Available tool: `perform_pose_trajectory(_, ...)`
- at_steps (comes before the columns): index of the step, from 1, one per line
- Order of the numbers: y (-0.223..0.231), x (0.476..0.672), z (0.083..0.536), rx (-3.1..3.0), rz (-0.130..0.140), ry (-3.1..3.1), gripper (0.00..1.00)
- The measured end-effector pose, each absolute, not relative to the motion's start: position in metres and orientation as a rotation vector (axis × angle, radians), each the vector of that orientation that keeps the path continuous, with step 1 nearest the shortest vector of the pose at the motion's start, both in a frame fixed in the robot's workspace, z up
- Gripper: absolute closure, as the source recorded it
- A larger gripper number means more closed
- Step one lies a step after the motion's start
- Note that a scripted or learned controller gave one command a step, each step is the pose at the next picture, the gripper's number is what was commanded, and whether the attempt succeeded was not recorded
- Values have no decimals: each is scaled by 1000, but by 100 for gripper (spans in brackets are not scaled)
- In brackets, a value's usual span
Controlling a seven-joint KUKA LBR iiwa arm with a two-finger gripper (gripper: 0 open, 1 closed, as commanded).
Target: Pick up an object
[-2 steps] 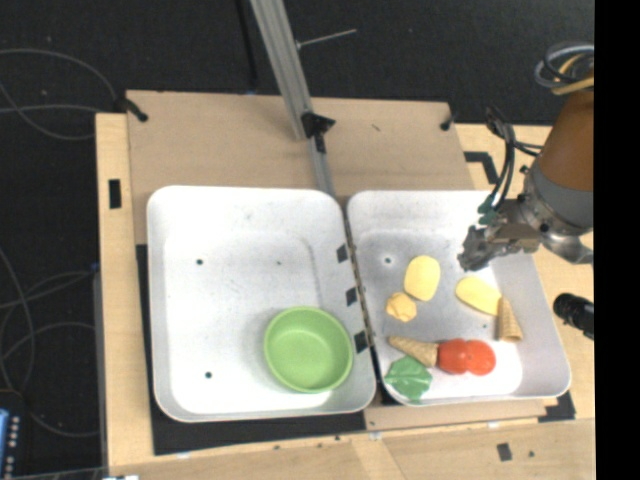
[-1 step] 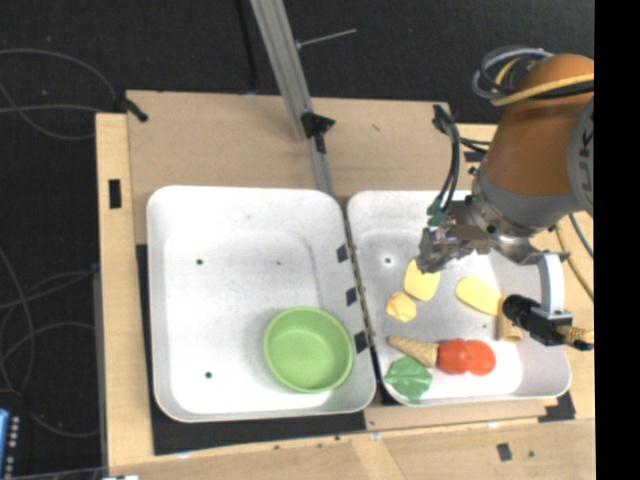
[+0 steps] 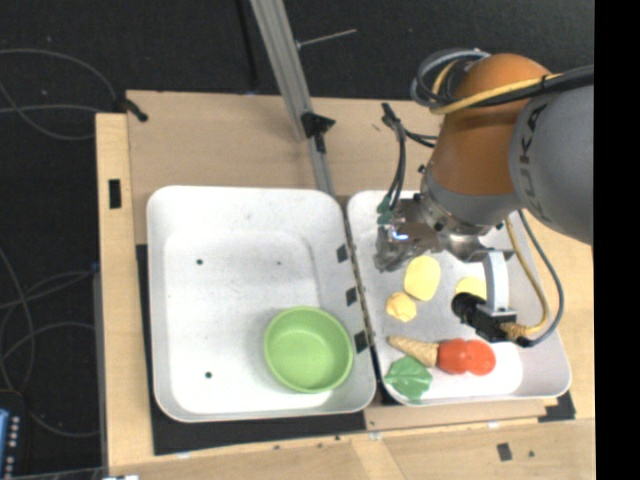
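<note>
Landmark: the divider (image 3: 355,288) where the two white bins meet; every place below is taken from it.
My pincer (image 3: 392,248): just right of the divider, low over the upper part of the right bin (image 3: 545,373). Whether it is released or clenched, I cannot tell; nothing is visibly between its tips.
Candidate objects: a pale yellow rounded piece (image 3: 422,277) just right of my pincer; a smaller yellow lump (image 3: 401,308) below it, near the divider.
Further candidates: a tan cone (image 3: 413,349), a green leafy piece (image 3: 408,378) and a red rounded piece (image 3: 466,357), all lower right of the divider.
Left of divider: a green bowl (image 3: 308,349), smooth and round, in the left bin (image 3: 200,238).
Surfaces: objects look like smooth moulded plastic; bins glossy with rounded corners.
Judgement: my wrist sits low here probably to descend on the yellow pieces; their curved faces may slip.
</note>
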State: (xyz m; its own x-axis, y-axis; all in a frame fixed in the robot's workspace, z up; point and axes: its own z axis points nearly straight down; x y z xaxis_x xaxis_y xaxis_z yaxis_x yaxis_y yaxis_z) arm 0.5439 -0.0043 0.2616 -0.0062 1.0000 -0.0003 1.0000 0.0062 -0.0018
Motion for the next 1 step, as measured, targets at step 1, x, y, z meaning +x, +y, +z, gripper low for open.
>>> perform_pose_trajectory(1,48,552,247,-2213,4,-2226,100)
